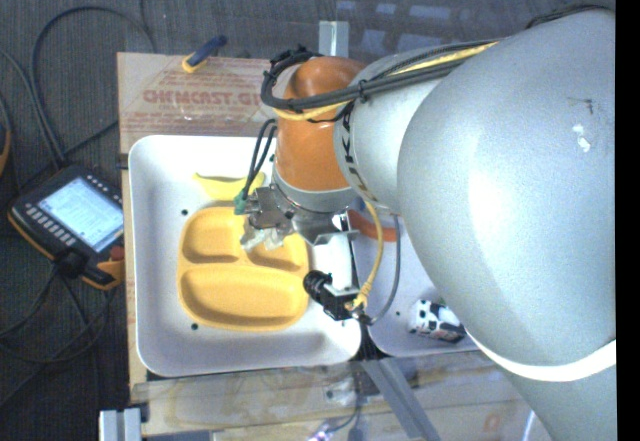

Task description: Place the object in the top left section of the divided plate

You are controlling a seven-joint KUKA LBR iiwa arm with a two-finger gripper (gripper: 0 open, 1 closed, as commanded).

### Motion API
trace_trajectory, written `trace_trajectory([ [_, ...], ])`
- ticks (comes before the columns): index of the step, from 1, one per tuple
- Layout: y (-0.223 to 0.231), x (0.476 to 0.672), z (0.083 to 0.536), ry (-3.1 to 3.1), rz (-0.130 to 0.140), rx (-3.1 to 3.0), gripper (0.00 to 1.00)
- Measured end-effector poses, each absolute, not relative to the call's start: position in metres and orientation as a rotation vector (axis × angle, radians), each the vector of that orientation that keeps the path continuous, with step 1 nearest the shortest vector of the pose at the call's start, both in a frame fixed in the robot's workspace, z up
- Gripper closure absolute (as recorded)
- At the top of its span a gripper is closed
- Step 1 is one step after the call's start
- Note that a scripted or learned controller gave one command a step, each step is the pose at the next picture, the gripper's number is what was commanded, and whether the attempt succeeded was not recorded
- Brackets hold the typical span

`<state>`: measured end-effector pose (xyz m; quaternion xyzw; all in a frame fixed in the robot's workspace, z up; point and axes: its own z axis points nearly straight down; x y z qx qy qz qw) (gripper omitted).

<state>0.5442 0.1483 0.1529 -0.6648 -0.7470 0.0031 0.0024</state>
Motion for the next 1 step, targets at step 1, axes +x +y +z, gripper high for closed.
trace_trajectory([
  [1,0.1949,0.6164,0.1479,-2.250,0.012,-2.193,1.00],
])
